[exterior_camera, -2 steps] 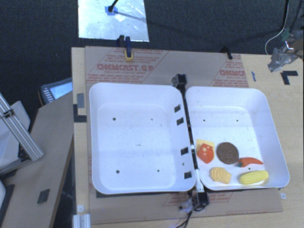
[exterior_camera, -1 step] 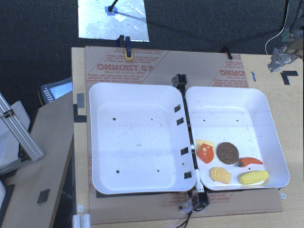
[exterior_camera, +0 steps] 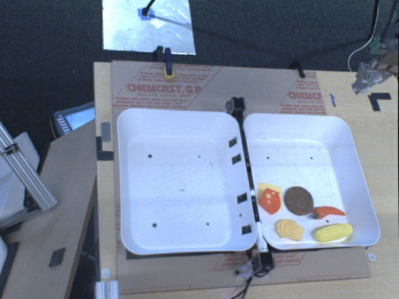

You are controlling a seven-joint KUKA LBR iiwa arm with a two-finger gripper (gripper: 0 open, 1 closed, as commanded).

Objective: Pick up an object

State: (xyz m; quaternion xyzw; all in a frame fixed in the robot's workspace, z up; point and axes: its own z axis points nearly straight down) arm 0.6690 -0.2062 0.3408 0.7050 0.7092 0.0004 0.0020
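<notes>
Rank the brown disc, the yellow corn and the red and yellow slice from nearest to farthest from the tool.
From the tool, upper right:
1. Brown disc, middle of the right bin.
2. Yellow corn, near front rim; close to the disc's range.
3. Red and yellow slice, by the divider.

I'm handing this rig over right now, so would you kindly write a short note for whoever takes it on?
Gripper: at the view's upper right edge, outside the bins, well clear of the objects; nothing is seen in it.
Objects: all in the right bin, near its front edge: pizza slice, brown round cookie, red chili pepper, ridged yellow piece, corn cob.
Done: nothing picked up yet.
Left: reach into the right bin, grasp one object, lift it.
</notes>
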